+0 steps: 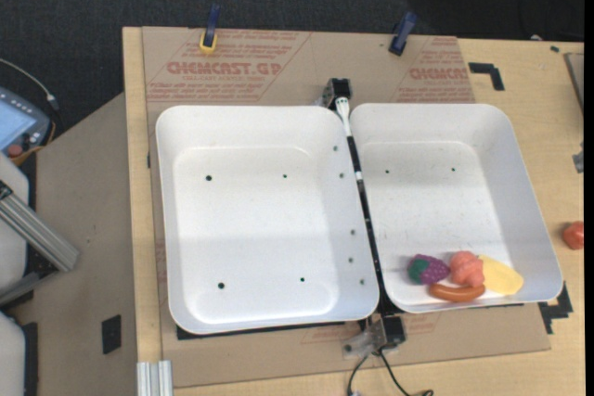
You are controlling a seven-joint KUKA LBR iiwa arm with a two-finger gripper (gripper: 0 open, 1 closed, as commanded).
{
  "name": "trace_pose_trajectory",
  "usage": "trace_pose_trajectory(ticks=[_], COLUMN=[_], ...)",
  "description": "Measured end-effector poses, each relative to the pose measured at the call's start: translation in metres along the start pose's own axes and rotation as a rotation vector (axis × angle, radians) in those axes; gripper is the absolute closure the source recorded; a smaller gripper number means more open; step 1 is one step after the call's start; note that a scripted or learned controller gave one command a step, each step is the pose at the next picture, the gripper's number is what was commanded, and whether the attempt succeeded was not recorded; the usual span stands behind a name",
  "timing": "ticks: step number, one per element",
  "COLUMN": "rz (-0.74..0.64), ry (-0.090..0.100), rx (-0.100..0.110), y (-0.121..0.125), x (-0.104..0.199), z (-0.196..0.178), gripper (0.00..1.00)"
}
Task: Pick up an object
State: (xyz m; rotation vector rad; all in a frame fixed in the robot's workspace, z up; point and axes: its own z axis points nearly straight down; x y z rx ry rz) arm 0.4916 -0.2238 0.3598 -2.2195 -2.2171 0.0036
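A lab test bench: clamped cardboard sheet (306, 60), twin white bins (186, 199), loose cables (371, 376).

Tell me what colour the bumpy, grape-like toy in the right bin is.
Purple with a touch of green, seen in the camera view: the grape-like toy.

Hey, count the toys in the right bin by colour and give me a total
Purple toy: 1
Pink toy: 1
Yellow toy: 1
Orange toy: 1
Total: 4, all bunched in the right bin's near corner.
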Motion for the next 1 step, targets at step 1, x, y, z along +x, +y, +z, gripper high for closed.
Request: trace_pose_trajectory(ticks=[1], rz=[-0.002], ry=[-0.005], rx=[-0.009], y=[0.0019], x=[-0.0006], z=[-0.0132], gripper=[1.00])
